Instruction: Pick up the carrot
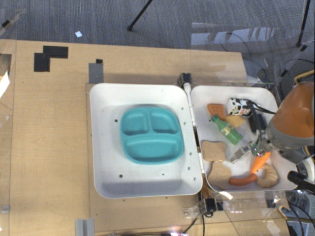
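Carrot (260, 162): orange, tapered, lying in the right bin (268, 96) toward its front right corner, long axis slanted from lower left to upper right, the upper end up against the jaws. Jaws (257, 148): at the end of the arm (295, 119), which enters over the bin's right edge; they sit low in the bin, directly at the carrot's upper end, but whether they are parted or closed cannot be told, and no part of the carrot is seen held between them. Governing relation: the carrot lies just front-right of the jaws, its length running away from them toward the bin's front edge, so a grasp would likely need the jaws set across that slanted axis, nearer the carrot's middle. Neighbours, close-packed: sausage (242, 181) just in front of the carrot's lower end; a tan roll (268, 177) touching or nearly touching its right side; bread slice (213, 151) to the left; green bottle (227, 130) behind and left. Risk, as judged: crowding may let the jaws catch the roll or sausage instead. Left bin (101, 132): holds a teal tray (151, 134), well apart from the carrot.
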`<state>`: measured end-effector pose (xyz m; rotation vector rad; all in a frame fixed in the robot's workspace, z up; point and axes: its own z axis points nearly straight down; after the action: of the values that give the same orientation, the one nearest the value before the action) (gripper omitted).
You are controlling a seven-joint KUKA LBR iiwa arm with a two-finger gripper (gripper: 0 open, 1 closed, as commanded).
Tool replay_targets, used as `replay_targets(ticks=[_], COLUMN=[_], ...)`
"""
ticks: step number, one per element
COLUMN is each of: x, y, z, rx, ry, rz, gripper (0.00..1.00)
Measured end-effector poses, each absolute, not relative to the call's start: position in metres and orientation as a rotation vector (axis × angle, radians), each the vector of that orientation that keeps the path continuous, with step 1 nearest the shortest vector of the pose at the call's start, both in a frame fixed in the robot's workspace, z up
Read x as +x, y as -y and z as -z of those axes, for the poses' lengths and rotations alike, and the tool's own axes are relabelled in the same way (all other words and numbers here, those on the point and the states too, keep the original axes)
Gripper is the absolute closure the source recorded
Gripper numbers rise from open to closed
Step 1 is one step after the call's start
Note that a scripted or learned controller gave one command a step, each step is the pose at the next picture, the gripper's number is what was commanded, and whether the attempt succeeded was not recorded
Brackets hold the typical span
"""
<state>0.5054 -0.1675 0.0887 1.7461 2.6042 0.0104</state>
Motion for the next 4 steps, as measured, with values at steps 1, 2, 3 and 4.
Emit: replay_targets(ticks=[1, 2, 3, 4], x=[0.494, 0.497, 0.537, 0.536], y=[0.188, 0.186, 0.064, 0.068], z=[-0.089, -0.102, -0.191, -0.19], rx=[1.587, 1.583, 1.953, 1.959], ry=[-2.694, -2.691, -2.451, -2.447], rz=[-0.012, -0.019, -0.015, -0.008], gripper=[0.0, 1.0, 1.0, 0.0])
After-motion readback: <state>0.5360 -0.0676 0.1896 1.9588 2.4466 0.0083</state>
